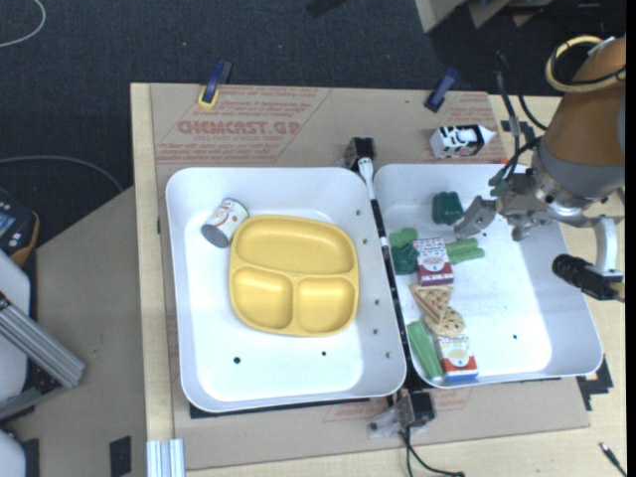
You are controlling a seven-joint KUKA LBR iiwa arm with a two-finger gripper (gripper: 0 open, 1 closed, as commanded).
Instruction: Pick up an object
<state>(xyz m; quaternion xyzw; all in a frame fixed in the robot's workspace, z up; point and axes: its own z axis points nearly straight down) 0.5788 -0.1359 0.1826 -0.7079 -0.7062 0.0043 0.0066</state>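
Dark carpet surrounds the bench (298, 117); two white bins sit side by side on it; the left bin (199, 346) holds a yellow divided plate (293, 271) and a small tipped cup (225, 221); the right bin (556, 336) holds green pieces, a waffle (438, 308) and small cartons (433, 259) along its left side; the end effector (494, 215) hovers above that bin's upper part, whether apart or together I cannot tell.

Even bright light; soft shadows (slightly grainy)
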